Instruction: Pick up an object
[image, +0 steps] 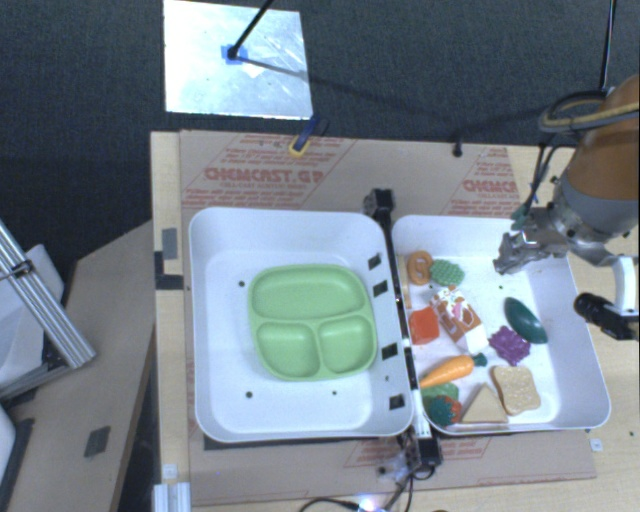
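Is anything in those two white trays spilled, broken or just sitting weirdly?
Nothing stands out. The green divided plate lies flat in the left bin. The toy foods, such as the carrot and bread slice, lie jumbled in the right bin, but none looks broken or spilled out.

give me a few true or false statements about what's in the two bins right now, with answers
1. The green plate lies in the left bin. True.
2. The carrot rests on the green plate. False: it lies in the right bin, beside the divider.
3. The slice of bread is in the right bin, near its front edge. True.
4. The pincer holds the purple grapes. False: they lie on the bin floor, apart from it.
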